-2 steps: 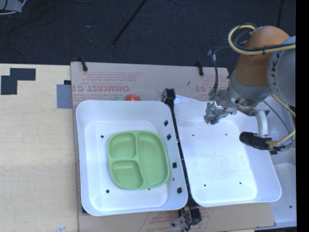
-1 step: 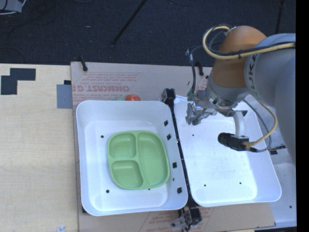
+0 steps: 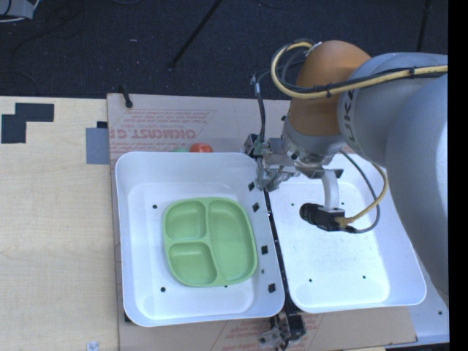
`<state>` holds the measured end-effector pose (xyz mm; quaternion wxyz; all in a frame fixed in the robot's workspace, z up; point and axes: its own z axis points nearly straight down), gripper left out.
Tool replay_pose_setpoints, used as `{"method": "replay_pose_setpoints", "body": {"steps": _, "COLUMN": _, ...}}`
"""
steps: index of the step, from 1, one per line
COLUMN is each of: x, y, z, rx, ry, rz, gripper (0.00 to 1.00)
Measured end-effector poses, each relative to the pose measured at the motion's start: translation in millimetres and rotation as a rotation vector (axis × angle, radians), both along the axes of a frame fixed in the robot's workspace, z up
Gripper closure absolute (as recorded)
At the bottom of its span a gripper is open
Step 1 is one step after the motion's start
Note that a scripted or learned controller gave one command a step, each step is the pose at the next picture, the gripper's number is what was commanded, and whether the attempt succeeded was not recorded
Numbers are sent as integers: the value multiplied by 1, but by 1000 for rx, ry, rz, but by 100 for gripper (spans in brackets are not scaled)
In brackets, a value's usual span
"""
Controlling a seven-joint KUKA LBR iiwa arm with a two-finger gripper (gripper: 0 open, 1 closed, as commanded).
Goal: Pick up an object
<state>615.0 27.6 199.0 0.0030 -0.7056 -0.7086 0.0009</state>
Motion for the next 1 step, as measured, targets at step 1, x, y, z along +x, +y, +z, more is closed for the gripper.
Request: {"method": "replay_pose_setpoints", "body": {"steps": 1, "x": -3, "y": 52, "z": 13, "rx": -1, "ry": -3, "rz": 1, "gripper": 100}}
